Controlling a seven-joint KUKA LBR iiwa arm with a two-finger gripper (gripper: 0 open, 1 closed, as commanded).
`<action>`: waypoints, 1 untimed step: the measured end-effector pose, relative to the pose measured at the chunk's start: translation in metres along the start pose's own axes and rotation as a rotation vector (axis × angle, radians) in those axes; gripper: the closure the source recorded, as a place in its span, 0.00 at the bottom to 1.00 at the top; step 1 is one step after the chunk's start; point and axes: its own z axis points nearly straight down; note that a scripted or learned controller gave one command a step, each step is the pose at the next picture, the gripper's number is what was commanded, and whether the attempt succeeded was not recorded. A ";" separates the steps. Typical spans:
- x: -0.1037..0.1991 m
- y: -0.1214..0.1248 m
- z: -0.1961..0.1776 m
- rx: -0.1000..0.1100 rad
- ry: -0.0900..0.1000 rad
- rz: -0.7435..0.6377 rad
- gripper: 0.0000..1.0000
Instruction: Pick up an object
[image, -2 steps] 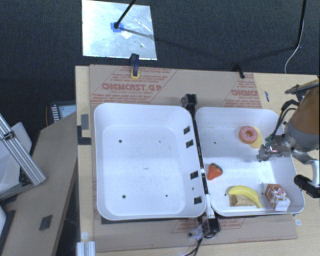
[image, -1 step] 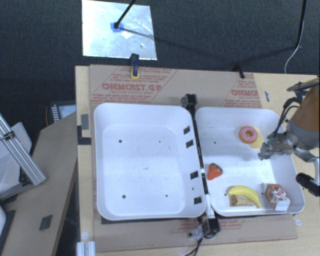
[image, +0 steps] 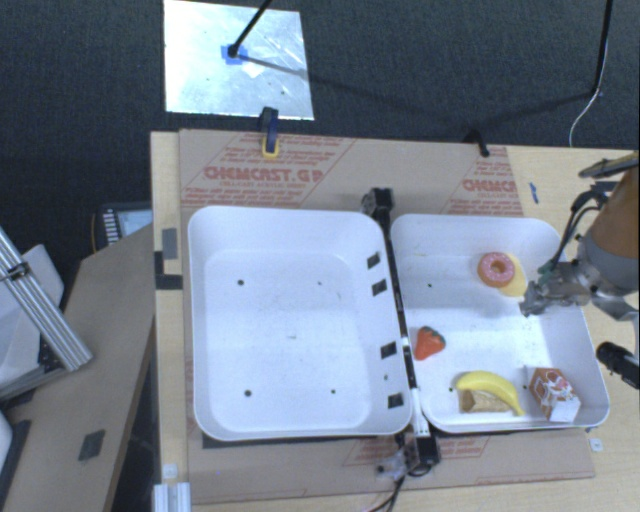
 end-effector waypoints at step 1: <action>-0.001 0.001 -0.011 -0.003 -0.001 -0.001 1.00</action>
